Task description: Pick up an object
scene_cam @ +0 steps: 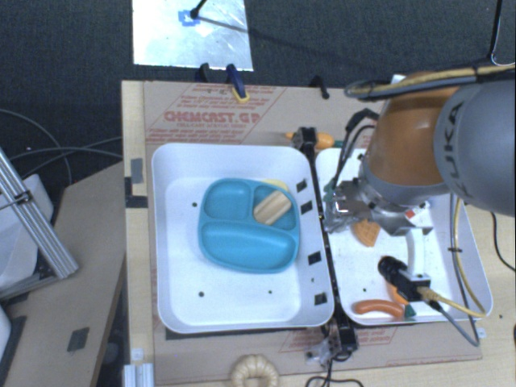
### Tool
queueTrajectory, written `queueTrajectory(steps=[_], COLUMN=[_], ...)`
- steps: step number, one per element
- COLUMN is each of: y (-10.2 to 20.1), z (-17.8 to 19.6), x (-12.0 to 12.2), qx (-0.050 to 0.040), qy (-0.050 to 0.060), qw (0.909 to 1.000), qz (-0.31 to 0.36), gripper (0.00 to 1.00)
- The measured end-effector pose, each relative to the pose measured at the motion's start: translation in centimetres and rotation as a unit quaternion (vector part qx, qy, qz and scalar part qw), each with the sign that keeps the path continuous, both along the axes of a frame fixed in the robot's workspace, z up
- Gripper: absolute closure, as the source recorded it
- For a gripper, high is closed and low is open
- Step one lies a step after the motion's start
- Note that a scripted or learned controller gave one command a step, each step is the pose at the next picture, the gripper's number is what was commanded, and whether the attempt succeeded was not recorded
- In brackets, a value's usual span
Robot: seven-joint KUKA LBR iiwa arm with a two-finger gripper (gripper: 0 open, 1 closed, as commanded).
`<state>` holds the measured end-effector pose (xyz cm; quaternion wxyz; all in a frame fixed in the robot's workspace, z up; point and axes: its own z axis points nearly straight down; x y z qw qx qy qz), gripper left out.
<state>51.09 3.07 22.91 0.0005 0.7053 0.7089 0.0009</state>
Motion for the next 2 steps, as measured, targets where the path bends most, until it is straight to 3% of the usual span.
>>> queueTrajectory(steps=[1, 2], y=[1.2, 0.6], z=[-0.2, -0.5], x=[-1.4, 0.2], qx=[0.0002, -0.0001], qy=[0.001, 0.000], qw=[1.0000, 1.0000], qz=[0.001, -0.002], gripper=[1.00, 1.00])
